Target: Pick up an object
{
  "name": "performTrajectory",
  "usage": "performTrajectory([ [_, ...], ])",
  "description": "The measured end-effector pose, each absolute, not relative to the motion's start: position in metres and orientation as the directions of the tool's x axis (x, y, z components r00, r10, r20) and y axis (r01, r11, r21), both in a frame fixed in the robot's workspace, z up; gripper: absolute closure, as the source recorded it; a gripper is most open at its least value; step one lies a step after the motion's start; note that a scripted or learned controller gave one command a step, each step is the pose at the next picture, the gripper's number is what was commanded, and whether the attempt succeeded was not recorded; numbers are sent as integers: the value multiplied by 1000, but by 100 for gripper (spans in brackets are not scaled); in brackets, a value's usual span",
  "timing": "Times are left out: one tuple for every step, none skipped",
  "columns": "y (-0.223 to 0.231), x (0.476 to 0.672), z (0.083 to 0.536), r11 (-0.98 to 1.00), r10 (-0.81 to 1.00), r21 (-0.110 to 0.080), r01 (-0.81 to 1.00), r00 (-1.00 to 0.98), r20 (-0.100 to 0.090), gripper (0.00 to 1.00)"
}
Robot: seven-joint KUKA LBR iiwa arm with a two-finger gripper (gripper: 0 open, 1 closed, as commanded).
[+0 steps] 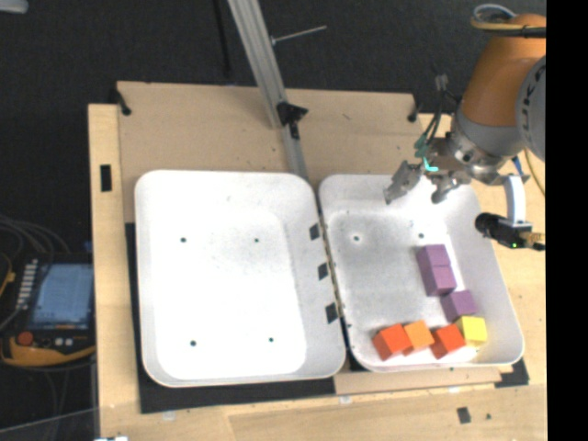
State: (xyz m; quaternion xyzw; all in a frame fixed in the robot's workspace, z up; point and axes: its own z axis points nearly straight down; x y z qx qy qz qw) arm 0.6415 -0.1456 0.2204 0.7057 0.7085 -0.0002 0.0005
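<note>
Blocks (432,315) in right bin (367,274), left bin (225,274) beside it

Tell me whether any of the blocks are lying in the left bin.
No: the purple blocks, orange blocks and yellow block all lie in the right bin, none in the left bin.

The light is even and fairly bright over the bench (211,127), seeming to fall from above. The two white bins, the left bin (225,274) and the right bin (367,246), are the brightest areas and look nearly washed out, so their surfaces show little texture beyond faint grey speckling. Shadows are soft and short; a thin dark one lies under the bins' near edges. The floor around the bench is very dark, with little detail visible. The whole picture is slightly soft and grainy, and small parts near the arm (501,81) look blurred. Colours of the blocks (432,338) stay vivid.
</note>
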Motion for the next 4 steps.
performTrajectory([
  [-150, 648, 162, 1, 1000, -4, 1000, -1, -2, 0],
  [-160, 647, 105, -2, 1000, -3, 1000, 2, -3, 0],
  [-162, 648, 98, -3, 1000, 0, 1000, 3, -4, 0],
  [-162, 649, 110, -4, 1000, 4, 1000, 4, -4, 100],
])
